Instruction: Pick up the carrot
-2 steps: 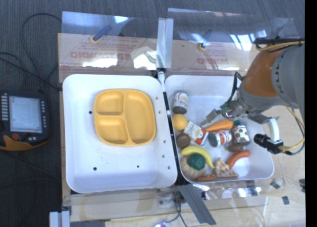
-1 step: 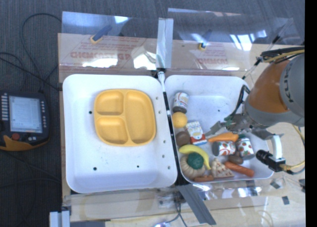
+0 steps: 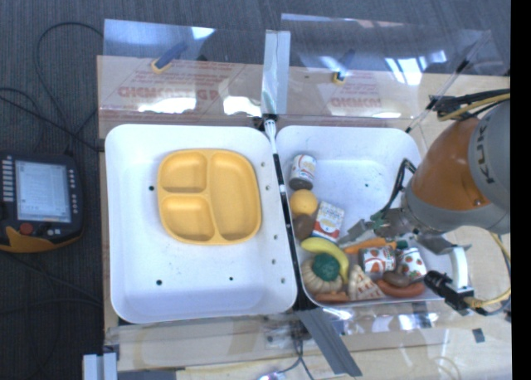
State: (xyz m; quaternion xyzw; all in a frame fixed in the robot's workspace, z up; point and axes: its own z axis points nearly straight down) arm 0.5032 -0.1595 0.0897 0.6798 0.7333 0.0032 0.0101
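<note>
Grey carpet around, bench (image 3: 116, 71) with two white bins side by side. Carrot (image 3: 367, 246) lies in the right bin (image 3: 365, 150), in the clutter along the near wall, orange, roughly flat, just under the gripper (image 3: 383, 229). Gripper state: cannot tell, arm (image 3: 452, 179) hides most of it. Tight neighbours: banana (image 3: 319, 247) and green item (image 3: 326, 266) to its left, carton (image 3: 329, 221) above, small cans (image 3: 377, 264) and hot dog (image 3: 400, 289) touching or nearly. Lemon (image 3: 304, 202) and can (image 3: 302, 172) sit further up. Left bin (image 3: 124, 287) holds the yellow tray (image 3: 209, 196). Step looks like approach or descent onto the carrot; no lift visible. Next move needs a straddle across the carrot's narrow axis without catching the cans.
</note>
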